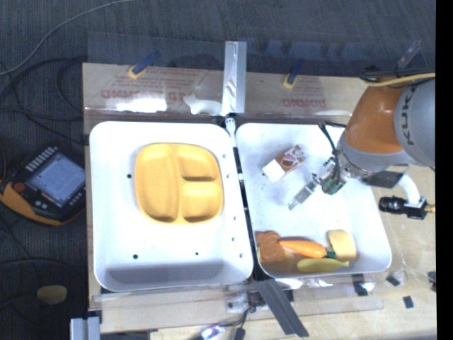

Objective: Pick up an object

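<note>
On the dark floor at far left lies a handheld pendant [48, 183] with a grey screen and an orange underside, and a thin cable [92, 9] curls across the carpet above it. The bench [106, 91] stands to its right, with two yellow-and-blue clips along its far edge.

The left bin [113, 253] holds a yellow tray [178, 183] with one long compartment on its left and two smaller ones on its right. The tray sits a little above the bin's middle and is apart from all four walls.

The right bin [368, 222] touches the left bin along their shared rim. In its upper part lies a small packet [284, 163], white with a reddish-brown label, tilted. Along the near wall four things crowd together: a brown lump [268, 248] in the near left corner, an orange carrot [304, 247] lying crosswise just beside it, a long yellow-green piece [322, 264] under the carrot against the wall, and a pale yellow block [342, 244] at the right end of the row.

The gripper [301, 197] is over the bare floor of the right bin, below and right of the packet and well apart from the row at the near wall. It points down to the left. Whether it is spread or pressed together cannot be told, and nothing is seen held in it.

The arm [382, 129], with its orange band, comes in over the bin's right rim.
</note>
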`<state>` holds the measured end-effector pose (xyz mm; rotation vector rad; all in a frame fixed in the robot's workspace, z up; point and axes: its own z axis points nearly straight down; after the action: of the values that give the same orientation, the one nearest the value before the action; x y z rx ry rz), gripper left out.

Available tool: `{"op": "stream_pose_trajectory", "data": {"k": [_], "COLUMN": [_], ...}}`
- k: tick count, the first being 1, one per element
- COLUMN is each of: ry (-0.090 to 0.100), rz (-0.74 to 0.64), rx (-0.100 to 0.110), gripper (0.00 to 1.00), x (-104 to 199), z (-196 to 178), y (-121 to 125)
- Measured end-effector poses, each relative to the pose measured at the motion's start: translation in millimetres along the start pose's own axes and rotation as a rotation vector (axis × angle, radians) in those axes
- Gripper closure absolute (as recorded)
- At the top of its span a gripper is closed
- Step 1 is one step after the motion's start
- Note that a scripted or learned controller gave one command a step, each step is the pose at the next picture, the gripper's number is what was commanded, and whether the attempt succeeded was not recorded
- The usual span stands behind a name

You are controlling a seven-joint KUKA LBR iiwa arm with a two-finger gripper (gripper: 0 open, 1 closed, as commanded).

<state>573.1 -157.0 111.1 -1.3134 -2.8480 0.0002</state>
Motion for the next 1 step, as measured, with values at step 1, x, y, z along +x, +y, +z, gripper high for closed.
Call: {"op": "stream_pose_trajectory", "data": {"k": [1], "ry": [-0.018], "rz": [0.01], "rx": [-0.007], "gripper": [0.0], "x": [42.7], "z": [22.6], "y": [0.3]}}
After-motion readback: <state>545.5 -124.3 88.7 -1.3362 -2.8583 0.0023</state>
